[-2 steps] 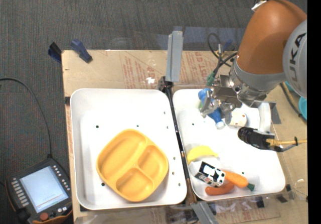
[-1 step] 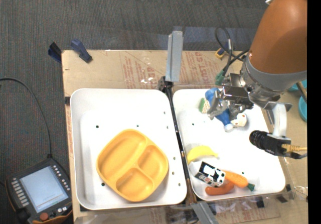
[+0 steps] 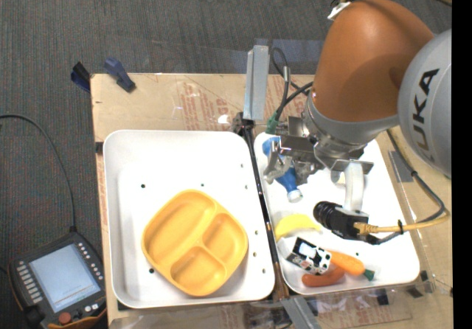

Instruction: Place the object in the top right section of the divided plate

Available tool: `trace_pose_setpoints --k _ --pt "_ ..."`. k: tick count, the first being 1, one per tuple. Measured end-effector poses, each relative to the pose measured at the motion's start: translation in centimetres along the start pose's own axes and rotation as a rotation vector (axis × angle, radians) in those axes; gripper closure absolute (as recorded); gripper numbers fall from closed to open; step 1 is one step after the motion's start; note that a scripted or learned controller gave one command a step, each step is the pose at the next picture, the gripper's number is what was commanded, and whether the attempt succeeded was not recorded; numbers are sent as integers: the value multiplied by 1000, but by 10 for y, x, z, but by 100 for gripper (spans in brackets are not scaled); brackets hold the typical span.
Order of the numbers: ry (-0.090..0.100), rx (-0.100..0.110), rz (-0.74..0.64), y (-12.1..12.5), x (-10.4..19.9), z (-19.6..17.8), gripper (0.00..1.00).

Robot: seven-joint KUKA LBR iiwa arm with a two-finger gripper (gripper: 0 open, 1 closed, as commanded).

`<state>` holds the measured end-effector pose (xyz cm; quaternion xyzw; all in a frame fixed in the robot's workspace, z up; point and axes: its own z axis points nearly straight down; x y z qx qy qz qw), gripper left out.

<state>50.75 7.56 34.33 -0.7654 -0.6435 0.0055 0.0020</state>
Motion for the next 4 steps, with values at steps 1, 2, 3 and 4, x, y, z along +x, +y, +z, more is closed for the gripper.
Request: trace_pose_setpoints --k 1,2,3,4 --pt "1 2 -64 -36 30 115 100" --pt "1 -1 -212 -43 74 119 100" --pt "1 -1 -444 -39 51 127 100" --pt "2 -2 -424 -36 36 122 100"
